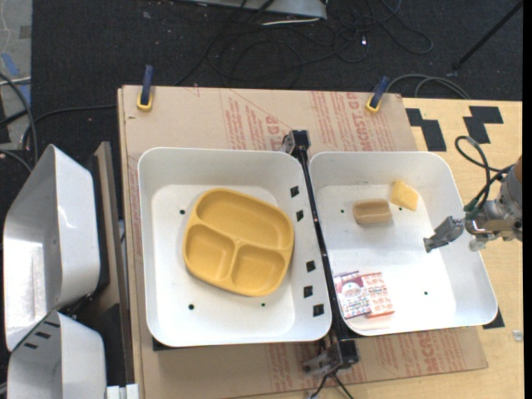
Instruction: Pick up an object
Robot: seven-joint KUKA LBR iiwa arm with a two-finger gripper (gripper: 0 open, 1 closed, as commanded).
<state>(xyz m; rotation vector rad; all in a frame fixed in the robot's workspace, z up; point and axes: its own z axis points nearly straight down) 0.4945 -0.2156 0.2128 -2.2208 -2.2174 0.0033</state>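
Note:
The right bin (432, 169) holds three loose objects: a tan block (371, 213), a yellow wedge (405, 195) just to its right, and a red-and-white packet (364, 295) near the front left corner. My gripper (440, 236) reaches in over the bin's right side, low above the bare floor. It is to the right of and below the block and wedge, touching none of the objects. Nothing is seen in its grasp.
The left bin (158, 223) carries a yellow divided plate (238, 241). A black divider with clips (309, 223) runs between the bins. The arm's wrist (501, 213) hangs over the right rim. Grey containers (46, 239) stand off the bench's left side.

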